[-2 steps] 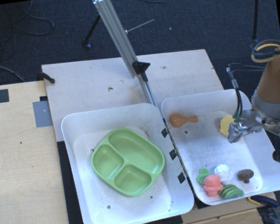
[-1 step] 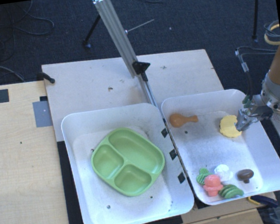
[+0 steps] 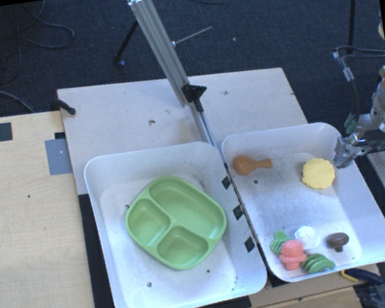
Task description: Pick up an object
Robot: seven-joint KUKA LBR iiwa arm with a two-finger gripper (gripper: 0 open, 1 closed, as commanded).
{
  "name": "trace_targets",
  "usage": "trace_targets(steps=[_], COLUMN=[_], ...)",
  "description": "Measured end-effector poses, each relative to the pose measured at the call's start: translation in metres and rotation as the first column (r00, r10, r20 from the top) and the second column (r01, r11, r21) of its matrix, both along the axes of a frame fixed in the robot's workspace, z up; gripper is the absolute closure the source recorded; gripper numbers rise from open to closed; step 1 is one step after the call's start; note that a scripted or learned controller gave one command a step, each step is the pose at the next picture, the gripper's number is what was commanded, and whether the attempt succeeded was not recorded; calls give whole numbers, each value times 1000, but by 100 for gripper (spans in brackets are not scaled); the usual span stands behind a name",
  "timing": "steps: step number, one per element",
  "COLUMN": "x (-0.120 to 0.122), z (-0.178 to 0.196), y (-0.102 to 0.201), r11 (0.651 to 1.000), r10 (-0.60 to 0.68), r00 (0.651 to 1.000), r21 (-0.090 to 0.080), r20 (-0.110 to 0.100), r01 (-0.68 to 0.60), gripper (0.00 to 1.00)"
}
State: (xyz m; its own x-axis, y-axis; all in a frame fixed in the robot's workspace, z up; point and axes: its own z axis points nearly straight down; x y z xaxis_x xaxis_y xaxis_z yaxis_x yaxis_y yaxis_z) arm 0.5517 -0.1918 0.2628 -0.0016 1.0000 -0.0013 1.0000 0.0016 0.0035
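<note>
Grey metal at the right rim of the right bin: that is the end effector (image 3: 342, 151), reaching in from the right at the bin's upper right corner, and whether it stands apart or together cannot be told from up here. Nothing shows in its grasp. Just beside its tip, to the left, sits a round yellow object (image 3: 318, 173) on the floor of the right bin (image 3: 285, 200); whether the two touch is too close to call. Further left, near the bin's upper left corner, lies a brown drumstick-shaped toy (image 3: 250, 165), thin end pointing right. Down at the near edge of the same bin there is a small cluster: a pink piece (image 3: 292, 252) with a white piece (image 3: 305, 234) against it and green bits (image 3: 316, 262) at its sides, and just right of that a dark brown mushroom-like piece (image 3: 337, 241). Across the divide, the left bin (image 3: 106, 198) carries a green divided plate (image 3: 176, 221), three compartments, lying flat and turned at an angle. Both bins rest side by side on the bench (image 3: 122, 117), and a slanted metal rail (image 3: 167, 53) runs down towards the gap between them.
</note>
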Motion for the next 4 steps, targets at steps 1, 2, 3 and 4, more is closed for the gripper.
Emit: trace_targets(steps=[1,2,3,4], x=[-4,-7,-9,-4], z=[5,-12,-6,-20], y=[57,104,158,209], r11=[1000,1000,1000,1000], r10=[4,3,4,2], r00=[1000,1000,1000,1000], r21=[5,4,4,3], r20=[-6,-8,-7,-10], r01=[-4,-3,-3,-2], gripper=[100,100,100,100])
